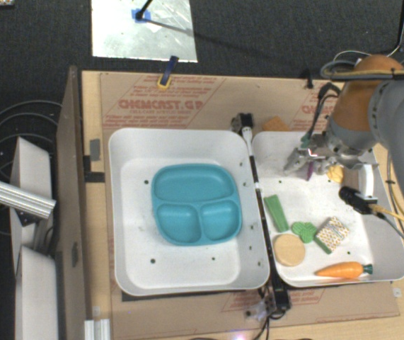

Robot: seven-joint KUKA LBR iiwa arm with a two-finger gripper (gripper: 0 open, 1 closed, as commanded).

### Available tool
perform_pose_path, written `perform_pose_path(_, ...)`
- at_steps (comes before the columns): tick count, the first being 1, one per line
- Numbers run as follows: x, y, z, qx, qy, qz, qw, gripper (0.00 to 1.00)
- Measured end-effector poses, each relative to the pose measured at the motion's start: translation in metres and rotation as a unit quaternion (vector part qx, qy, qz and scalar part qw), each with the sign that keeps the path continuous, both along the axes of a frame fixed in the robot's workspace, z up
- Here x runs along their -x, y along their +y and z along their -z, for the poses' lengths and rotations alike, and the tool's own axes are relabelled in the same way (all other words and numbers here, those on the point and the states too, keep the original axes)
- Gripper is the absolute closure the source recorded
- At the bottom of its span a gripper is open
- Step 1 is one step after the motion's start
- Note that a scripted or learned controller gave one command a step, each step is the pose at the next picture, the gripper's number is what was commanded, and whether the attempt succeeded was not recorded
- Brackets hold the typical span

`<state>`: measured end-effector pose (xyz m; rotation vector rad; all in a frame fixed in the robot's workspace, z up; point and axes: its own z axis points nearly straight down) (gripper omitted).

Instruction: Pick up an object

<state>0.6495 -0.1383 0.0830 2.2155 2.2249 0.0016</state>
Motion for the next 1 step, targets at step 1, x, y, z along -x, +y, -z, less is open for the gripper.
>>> perform_pose_path(1,-0.0008,0.0,-0.0123,-0.0003,-0.001,-0.001,1.0,1.0)
